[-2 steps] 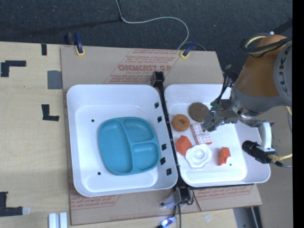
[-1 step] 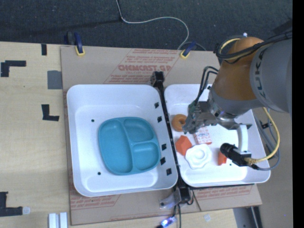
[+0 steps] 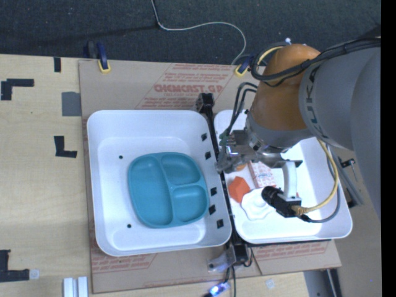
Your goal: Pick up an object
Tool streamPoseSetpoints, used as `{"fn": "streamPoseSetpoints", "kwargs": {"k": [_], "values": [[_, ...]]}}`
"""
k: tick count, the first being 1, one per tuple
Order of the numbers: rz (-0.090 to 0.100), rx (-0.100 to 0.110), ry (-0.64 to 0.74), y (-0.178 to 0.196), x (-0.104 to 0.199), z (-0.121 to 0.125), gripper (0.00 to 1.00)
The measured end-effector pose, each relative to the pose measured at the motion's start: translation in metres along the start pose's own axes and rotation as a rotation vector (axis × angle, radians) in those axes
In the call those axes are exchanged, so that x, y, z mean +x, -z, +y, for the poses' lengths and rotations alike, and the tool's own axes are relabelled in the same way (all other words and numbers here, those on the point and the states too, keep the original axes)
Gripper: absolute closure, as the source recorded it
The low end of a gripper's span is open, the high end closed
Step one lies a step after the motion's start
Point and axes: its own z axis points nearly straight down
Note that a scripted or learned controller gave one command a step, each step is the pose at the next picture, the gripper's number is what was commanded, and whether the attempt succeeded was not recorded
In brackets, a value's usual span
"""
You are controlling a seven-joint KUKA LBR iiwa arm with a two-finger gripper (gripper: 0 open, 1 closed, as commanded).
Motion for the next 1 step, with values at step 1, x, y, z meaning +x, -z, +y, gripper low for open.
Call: {"fn": "streamPoseSetpoints", "kwargs": {"k": [1], "values": [[-0.001,0.003,-0.001,-0.0075,0.053,-0.0153,1.0]]}}
